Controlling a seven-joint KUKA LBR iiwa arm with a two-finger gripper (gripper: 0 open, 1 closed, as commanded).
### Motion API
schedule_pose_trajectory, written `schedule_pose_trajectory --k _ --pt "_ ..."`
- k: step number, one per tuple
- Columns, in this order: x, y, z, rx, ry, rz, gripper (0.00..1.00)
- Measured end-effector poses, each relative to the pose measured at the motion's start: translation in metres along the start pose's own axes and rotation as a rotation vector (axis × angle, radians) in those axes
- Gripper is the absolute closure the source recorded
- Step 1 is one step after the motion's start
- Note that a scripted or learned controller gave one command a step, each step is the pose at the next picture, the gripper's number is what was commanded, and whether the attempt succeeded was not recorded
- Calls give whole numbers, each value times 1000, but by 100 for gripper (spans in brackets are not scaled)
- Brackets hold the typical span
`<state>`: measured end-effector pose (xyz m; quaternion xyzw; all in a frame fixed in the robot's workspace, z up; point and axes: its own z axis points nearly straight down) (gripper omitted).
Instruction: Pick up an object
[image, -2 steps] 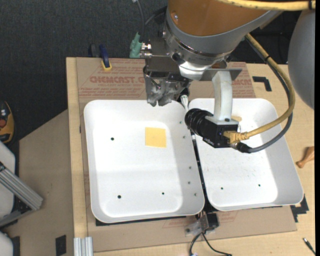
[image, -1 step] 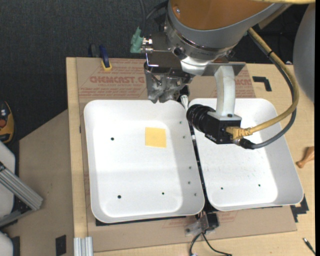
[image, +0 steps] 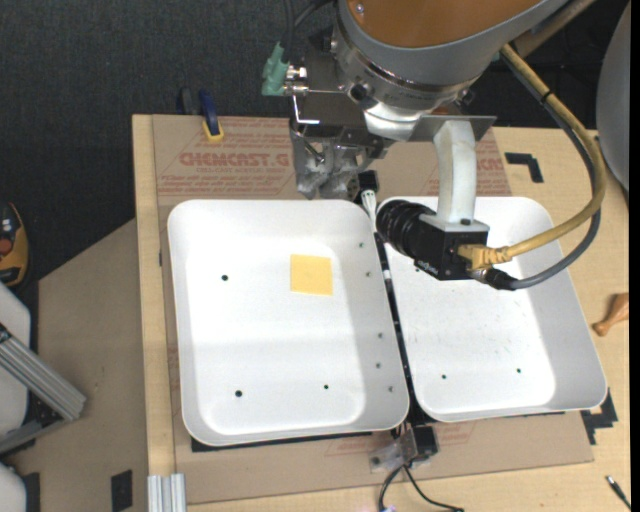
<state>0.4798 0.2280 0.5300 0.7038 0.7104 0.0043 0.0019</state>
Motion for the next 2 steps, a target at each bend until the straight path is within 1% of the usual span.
schedule_pose_trajectory --k 2 --pt "1 1 -21 -5 2 -2 100"
